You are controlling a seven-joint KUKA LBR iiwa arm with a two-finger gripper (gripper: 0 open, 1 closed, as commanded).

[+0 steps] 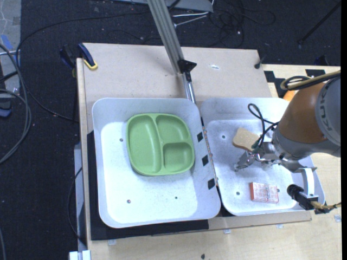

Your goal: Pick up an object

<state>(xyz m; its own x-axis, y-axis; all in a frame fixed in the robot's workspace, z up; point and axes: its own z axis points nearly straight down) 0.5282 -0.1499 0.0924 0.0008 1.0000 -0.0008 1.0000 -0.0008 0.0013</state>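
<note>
The arm (312, 121) reaches in from the right and bends low over the right bin (227, 199), its tool (242, 163) just above the bin floor. I cannot tell the tool's state. A tan block (244, 138) lies just beside it; a red packet (264, 192) sits nearer the front rim

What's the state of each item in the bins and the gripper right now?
green divided plate: lying flat in the left bin, right side up, compartments bare.
tan block: lying tilted in the right bin, just beside the gripper, not between the jaws.
red packet: lying flat near the right bin's front edge, untouched.
gripper: low over the right bin floor, nothing visibly held; jaws too small to read.
</note>
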